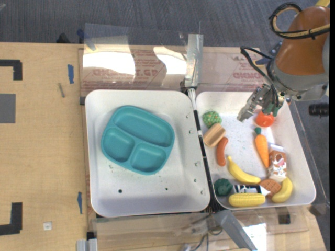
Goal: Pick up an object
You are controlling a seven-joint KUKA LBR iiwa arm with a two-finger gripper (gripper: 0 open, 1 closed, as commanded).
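Observation:
My gripper hangs over the back of the right bin, its fingers spread open. A small red tomato lies just under and beside the right finger, and nothing is clamped between the two. In front of it an orange carrot lies on the bin floor. To the left are a green broccoli, a hot dog bun and a red sausage.
At the right bin's front lie a banana, a corn cob, a dark green vegetable, a small carton and a yellow piece. The left bin holds a teal divided plate. A clear wall stands behind both bins.

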